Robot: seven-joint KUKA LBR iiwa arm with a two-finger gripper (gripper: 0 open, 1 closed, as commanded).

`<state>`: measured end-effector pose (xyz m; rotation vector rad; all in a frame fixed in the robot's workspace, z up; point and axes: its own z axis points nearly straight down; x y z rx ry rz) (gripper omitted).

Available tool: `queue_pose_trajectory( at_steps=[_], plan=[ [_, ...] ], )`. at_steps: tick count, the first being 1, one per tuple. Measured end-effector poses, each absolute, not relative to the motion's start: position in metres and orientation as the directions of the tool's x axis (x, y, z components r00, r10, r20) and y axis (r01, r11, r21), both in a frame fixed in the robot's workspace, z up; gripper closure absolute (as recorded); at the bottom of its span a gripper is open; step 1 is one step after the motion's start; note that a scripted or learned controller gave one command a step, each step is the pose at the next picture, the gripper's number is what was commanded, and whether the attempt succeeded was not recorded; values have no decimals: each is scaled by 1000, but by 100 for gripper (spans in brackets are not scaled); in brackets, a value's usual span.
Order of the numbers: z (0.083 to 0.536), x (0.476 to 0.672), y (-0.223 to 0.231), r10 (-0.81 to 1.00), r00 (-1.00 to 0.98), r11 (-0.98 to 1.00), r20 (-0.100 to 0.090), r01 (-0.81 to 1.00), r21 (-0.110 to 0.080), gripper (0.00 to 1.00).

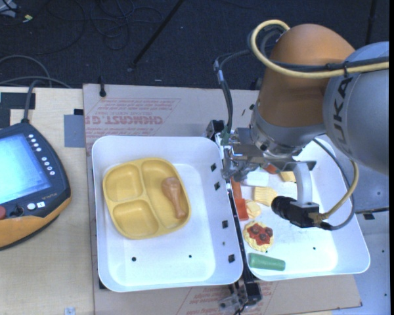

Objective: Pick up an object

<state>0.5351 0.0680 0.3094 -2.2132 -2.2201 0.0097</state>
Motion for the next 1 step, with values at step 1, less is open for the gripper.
queue_pose_trajectory(
  at_steps=[1],
  plan=[
    [356, 474, 104, 1000, -3, 3, 1, 1000, -4, 100]
  ],
)
